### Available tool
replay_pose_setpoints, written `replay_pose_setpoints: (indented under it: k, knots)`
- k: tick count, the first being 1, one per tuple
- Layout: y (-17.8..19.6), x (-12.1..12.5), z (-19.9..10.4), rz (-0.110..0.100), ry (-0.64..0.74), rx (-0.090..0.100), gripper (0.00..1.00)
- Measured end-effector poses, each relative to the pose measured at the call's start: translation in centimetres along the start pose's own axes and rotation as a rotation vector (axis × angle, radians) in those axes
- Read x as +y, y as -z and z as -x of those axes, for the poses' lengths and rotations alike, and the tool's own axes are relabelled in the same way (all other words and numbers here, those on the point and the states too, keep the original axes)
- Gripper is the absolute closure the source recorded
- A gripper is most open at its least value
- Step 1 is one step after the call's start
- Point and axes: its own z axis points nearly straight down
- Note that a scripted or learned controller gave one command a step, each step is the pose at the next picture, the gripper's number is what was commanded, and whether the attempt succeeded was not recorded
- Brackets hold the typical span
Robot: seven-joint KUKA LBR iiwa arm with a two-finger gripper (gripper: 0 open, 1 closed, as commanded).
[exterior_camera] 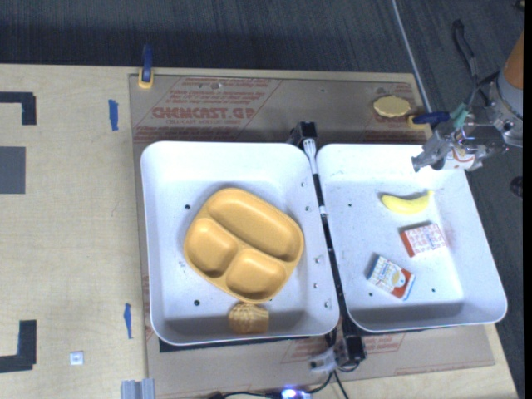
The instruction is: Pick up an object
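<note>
Camera view: a slanted look down on two shallow white bins set side by side on a brown board atop a pale wooden bench.
Gripper: the gripper [435, 158] hangs over the upper right corner of the right bin [482, 306], reaching in from the right edge; nothing sits between its fingers (whether they are spread or closed I cannot tell, the tips are too small and blurred).
Banana: a small yellow banana [406, 202] lies in the upper part of the right bin, curved, with its ends turned up; it rests just below the gripper and apart from it.
Red carton: a small red and white carton [423, 239] lies flat just below the banana, near the bin's right side.
Second carton: a white, red and orange carton [390, 277] lies tilted, lower and to the left of the first, apart from it.
Left bin: the left bin [162, 173] holds a large yellow tray [242, 243] with three compartments (turned at a slant), taking up the middle of the bin.
Tan object: a small round tan woven-looking object [248, 317] sits just below the tray, by the bin's near wall.
Board: a flat tan disc [391, 106] lies on the board above the right bin.
</note>
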Motion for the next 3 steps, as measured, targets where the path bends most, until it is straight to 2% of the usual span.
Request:
replay_pose_setpoints:
  k: [1, 2, 3]
  knots:
    - [-11.6, -10.0, -0.2, 0.0, -0.001, 0.0, 0.0]
    - [-18.6, -10.2, -1.9, 0.008, 0.0, 0.003, 0.0]
    - [-17.5, -10.1, -1.9, 0.014, -0.001, 0.001, 1.0]
